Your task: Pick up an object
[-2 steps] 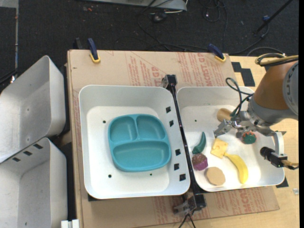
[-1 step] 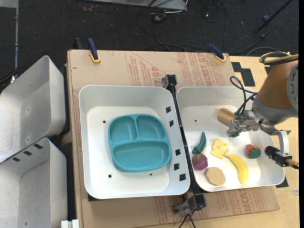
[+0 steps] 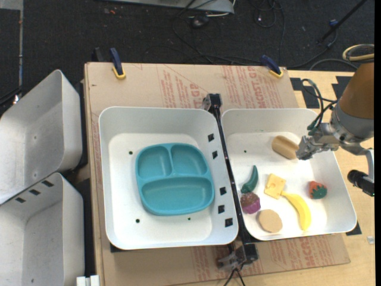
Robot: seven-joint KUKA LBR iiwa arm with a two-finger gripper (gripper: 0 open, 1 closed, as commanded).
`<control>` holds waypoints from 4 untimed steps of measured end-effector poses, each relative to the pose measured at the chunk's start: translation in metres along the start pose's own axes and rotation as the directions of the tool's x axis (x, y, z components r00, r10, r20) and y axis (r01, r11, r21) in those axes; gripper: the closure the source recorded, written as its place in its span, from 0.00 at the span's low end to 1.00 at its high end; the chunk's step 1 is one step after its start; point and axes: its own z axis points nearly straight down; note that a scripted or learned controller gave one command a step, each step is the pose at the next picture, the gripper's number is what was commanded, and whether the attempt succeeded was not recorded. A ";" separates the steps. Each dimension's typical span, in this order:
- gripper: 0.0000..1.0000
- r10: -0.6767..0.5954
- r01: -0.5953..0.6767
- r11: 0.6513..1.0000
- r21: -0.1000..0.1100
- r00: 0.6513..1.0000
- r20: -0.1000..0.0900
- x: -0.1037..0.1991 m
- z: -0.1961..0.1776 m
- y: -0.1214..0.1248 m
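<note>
So from my feed I count two white bins side by side on the table, which fills the middle of the frame. The left bin has exactly one thing in it: a teal divided plate with three compartments, sitting flat about dead center. The right bin has six small items, all toward the lower right of the frame.

Going big to small in that bin: one tan bread roll up near the bin's upper middle, one yellow banana lying diagonally at lower right, one round tan cookie-looking disc near the front edge, one yellow cheese wedge just above the banana's upper end, one dark green pepper or chili left of the cheese, one purple thing just below that, and one red strawberry off to the right on its own.

The arm comes in from the right edge of the frame, orange band up high, grey wrist angled down and left. The gripper sits right at the bread roll's right end, touching it or nearly so. Honestly can't tell from this angle if the gripper is spread or closed, and I don't see anything between its tips.
</note>
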 end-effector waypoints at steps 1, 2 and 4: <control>1.00 -0.001 0.001 1.000 0.000 1.000 0.000 -0.004 -0.046 0.009; 1.00 -0.002 0.002 1.000 0.000 1.000 0.000 -0.004 -0.095 0.011; 1.00 -0.005 0.006 1.000 0.010 1.000 -0.006 0.107 -0.085 0.013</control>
